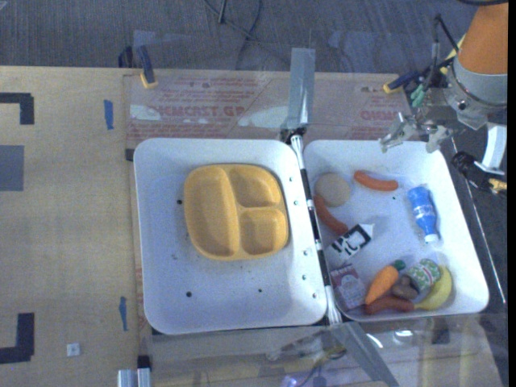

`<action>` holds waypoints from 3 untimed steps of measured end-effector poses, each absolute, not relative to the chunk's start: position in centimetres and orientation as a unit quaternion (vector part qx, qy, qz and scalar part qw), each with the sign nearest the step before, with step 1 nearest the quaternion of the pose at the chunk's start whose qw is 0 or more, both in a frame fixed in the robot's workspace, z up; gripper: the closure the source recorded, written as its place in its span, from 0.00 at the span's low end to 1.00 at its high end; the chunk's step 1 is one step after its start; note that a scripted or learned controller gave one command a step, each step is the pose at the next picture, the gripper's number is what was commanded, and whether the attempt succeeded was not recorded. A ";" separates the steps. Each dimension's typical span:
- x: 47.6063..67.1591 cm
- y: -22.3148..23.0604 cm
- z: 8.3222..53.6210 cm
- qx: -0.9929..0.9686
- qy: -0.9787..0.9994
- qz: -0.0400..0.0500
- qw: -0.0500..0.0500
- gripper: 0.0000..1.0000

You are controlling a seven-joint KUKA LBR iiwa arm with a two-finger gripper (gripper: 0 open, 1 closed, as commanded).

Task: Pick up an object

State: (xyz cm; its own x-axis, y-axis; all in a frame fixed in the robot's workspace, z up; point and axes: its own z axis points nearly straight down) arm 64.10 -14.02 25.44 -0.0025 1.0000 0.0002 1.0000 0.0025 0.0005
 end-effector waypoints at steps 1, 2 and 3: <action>64.1 -14.0 25.4 0.706 0.708 0.000 0.000 0.00; 59.5 -15.2 9.7 0.707 0.707 0.001 0.001 0.00; 66.7 -17.5 8.7 0.655 0.755 0.000 0.001 0.00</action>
